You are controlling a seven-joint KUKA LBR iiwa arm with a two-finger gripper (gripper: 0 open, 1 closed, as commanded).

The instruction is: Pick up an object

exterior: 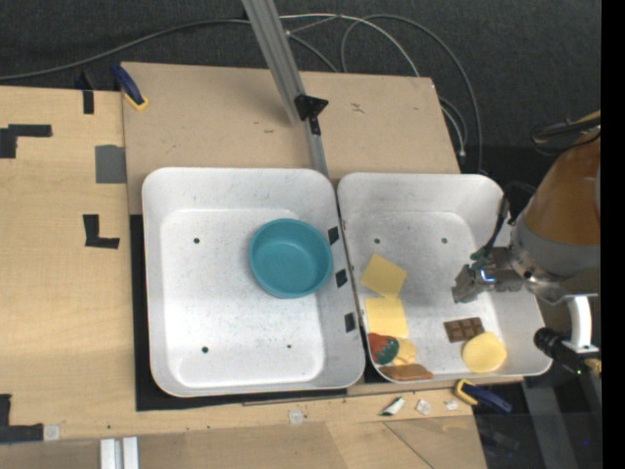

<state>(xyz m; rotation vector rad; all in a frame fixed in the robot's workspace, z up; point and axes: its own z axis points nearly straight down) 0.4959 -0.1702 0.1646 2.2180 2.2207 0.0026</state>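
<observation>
Brown block (464, 329) lies just below gripper (473, 283), apart.

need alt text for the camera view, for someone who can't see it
A grey and orange arm reaches from the right, its gripper low over the right bin, above a brown block and a yellow round piece. Two yellow squares and a red piece lie along that bin's left side. A blue bowl sits in the left bin.

The two white bins (176, 262) look like smooth, speckled plastic with a dull sheen. The teal bowl (289, 257) looks like matt plastic. The surface (59, 262) is pale, matt wood, with brown board (215, 125) behind.
</observation>
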